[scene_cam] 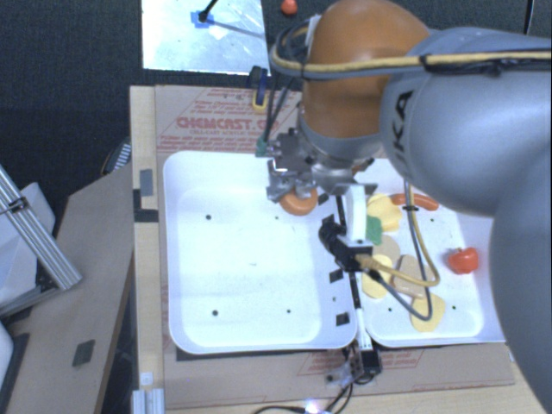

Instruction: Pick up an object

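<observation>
Grey and smooth, my arm (483,119) fills the frame from 3 o'clock, nearest the lens, its rounded casing curving up to the glossy orange band (362,67) at about 1 o'clock. Yellow and black cables loop around the band and trail down over the divider between the bins.

Camera view: my gripper (293,184) hangs below the band, just above centre, over the 1 o'clock corner of the left bin (241,266). Metal bracket and finger hardware crowd together; whether it is released or clenched I cannot tell from this angle.

Orange object (300,203): small, rounded, smooth-skinned, showing directly beneath the gripper hardware, at the far right part of the left bin. Only its lower edge is visible, a flattish oval with the long axis running roughly 9 to 3 o'clock. I cannot tell whether it sits between the fingers or on the bin floor.

Left bin: shallow white plastic, rounded corners, a few small dark dots on its floor.

Right bin (470,322), toward 4 o'clock: pale yellow flat pieces (429,311), a green block (373,228) near the divider, a red-orange rounded piece (464,260) at 3 o'clock, a long orange piece (418,201) partly under my arm.

Brown cardboard (216,119) with red print lies under both bins, showing at 12 o'clock.
</observation>
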Tool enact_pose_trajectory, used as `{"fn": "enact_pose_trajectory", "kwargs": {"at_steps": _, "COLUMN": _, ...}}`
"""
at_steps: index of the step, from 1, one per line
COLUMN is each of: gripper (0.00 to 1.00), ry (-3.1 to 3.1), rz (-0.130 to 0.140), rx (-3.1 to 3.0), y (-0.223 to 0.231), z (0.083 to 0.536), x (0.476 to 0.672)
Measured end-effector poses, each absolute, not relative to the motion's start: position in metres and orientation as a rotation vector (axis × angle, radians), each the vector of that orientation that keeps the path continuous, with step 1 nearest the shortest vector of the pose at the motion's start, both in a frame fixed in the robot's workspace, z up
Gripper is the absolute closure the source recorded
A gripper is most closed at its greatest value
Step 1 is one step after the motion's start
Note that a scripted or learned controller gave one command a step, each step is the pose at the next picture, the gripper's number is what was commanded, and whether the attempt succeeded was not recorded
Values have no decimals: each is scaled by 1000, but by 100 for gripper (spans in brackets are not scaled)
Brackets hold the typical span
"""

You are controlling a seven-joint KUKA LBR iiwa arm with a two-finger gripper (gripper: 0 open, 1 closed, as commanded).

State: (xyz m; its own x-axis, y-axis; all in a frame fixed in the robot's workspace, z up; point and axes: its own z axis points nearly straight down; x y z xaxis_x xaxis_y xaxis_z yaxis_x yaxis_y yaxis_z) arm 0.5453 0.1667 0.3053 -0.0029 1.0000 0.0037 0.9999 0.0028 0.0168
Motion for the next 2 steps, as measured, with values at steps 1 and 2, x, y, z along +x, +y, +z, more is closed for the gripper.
{"fn": "enact_pose_trajectory", "kwargs": {"at_steps": 1, "gripper": 100, "ry": 2223, "rz": -8, "rx": 2225, "y": 141, "z": 233, "x": 494}}
{"fn": "enact_pose_trajectory", "kwargs": {"at_steps": 2, "gripper": 100, "ry": 2227, "rz": 4, "rx": 2215, "y": 200, "z": 277, "x": 492}}
